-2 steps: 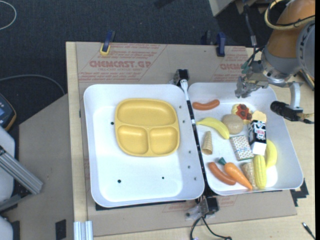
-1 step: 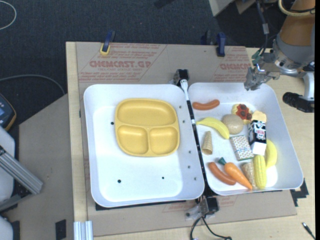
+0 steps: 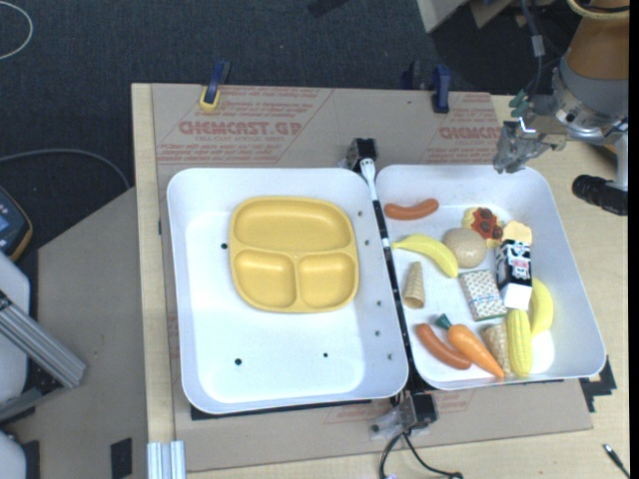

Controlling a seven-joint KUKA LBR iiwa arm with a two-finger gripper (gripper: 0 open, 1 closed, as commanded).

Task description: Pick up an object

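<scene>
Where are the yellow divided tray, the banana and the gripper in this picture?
yellow divided tray [image 3: 294, 230]: camera view, on the floor of its large top compartment.
banana [image 3: 431, 251]: camera view, on the middle of its curved body.
gripper [image 3: 511, 160]: camera view, at its fingertips, above the right bin's far rim.

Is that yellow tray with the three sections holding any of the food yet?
No. The yellow tray lies flat in the left bin with all three sections bare; the toy food sits in the right bin.
</scene>
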